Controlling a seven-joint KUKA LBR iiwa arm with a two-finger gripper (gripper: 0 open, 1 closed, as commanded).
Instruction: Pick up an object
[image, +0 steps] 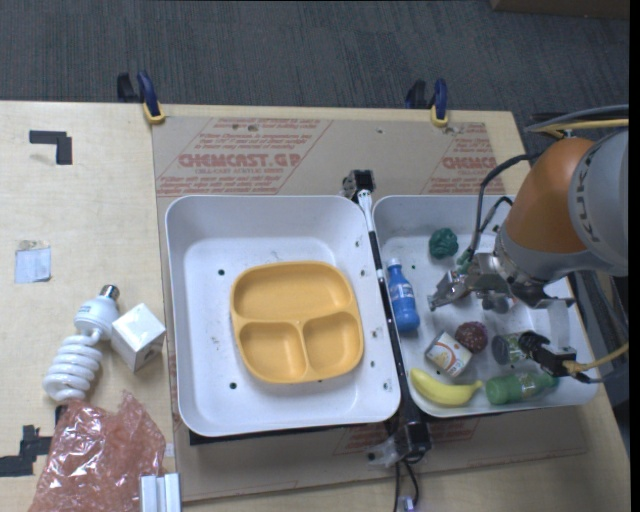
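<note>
The gripper (452, 290) hangs low over the right bin (400, 222), beside the blue bottle (403, 295); whether its pincer is released or clenched I cannot tell. A yellow divided plate (297, 322) fills the left bin (190, 300)

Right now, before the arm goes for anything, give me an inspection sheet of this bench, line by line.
Surface: two white bins side by side on a brown board; left bin, right bin.
Job's things: in the right bin, blue bottle, green lump, dark red ball, small can, banana, green bottle.
Clutter: yellow divided plate in the left bin; spiral bulb, white cube and pink plastic wrap on the bench at left.
Grippers: gripper over the right bin, holding nothing visible.
Cables: black cables beside the arm at the right.
Surroundings: blue clamps on the board's far edge; grey carpet beyond.
</note>
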